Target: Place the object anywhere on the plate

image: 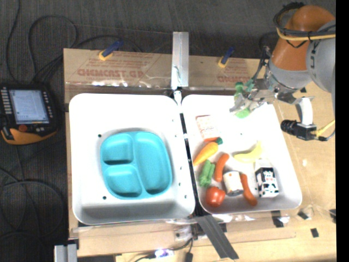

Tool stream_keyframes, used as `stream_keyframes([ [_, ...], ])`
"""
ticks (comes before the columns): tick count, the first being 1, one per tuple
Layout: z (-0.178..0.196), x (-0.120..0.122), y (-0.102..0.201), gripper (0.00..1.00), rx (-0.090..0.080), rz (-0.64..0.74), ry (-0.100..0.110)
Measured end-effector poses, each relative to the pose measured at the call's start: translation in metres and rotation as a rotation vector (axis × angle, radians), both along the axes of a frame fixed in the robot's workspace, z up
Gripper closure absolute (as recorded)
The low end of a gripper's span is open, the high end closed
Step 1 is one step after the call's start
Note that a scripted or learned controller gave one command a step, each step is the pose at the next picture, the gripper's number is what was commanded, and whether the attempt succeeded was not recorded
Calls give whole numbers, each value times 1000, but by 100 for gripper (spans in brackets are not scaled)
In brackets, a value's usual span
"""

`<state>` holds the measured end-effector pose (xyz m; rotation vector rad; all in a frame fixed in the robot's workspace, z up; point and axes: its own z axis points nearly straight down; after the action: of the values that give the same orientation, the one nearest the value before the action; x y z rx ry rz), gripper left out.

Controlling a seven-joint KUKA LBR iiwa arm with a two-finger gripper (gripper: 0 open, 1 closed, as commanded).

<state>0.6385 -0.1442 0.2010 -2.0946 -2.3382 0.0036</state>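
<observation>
Gripper [244,103] over the right bin's [283,146] far corner; fingers' state too blurred to tell.

Dark carpet floor [82,15] strewn with black cables [32,31] — a wooden bench [316,201], perhaps plywood, under even light.

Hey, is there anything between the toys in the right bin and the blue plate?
Only the raised rims where the two bins meet. The plate lies in the left bin, the toys in the right one.
</observation>
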Motion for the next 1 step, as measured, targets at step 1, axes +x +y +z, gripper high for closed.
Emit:
stream_keyframes([
  [1,108,-11,56,100,-2,177,-3],
])
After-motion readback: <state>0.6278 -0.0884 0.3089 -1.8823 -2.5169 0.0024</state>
